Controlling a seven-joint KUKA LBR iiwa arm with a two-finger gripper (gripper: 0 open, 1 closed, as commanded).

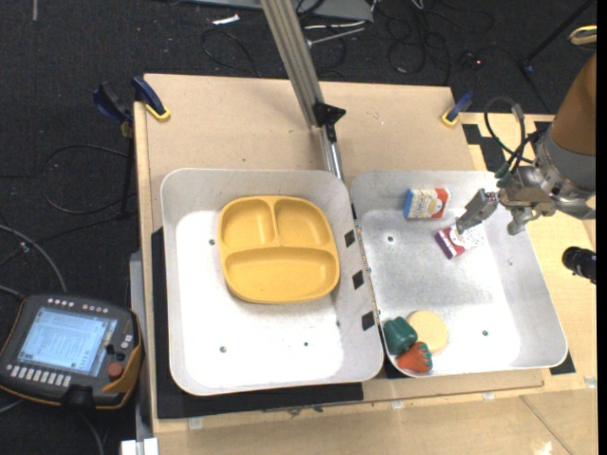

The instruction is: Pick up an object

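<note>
Progress: nothing is lifted yet, as far as I can judge; every object lies on a bin floor, so the whole pick is left to do.
Gripper: the gripper (500, 213) hangs over the upper right part of the right bin (531, 292), its two fingers spread apart with nothing between them.
Nearest object: a small maroon-and-white packet (453, 243) lies flat just beside the left fingertip; I cannot tell if they touch. It looks like the likely target.
Other candidates: a little carton (426, 203), blue, white and orange, boxy with printed faces, sits near the bin's top middle. At the bin's lower left corner huddle a green toy piece (399, 332), a pale yellow disc (429, 329) and a red-orange piece (415, 357), touching one another, smooth and plastic-looking.
Left bin: the left bin (190, 349) carries a yellow divided tray (279, 247), rounded, glossy plastic with three compartments.
Bins: both are shallow, white and matte with rounded corners.
Bench: pale wood-coloured board (228, 121), with clamps at its far corners.
</note>
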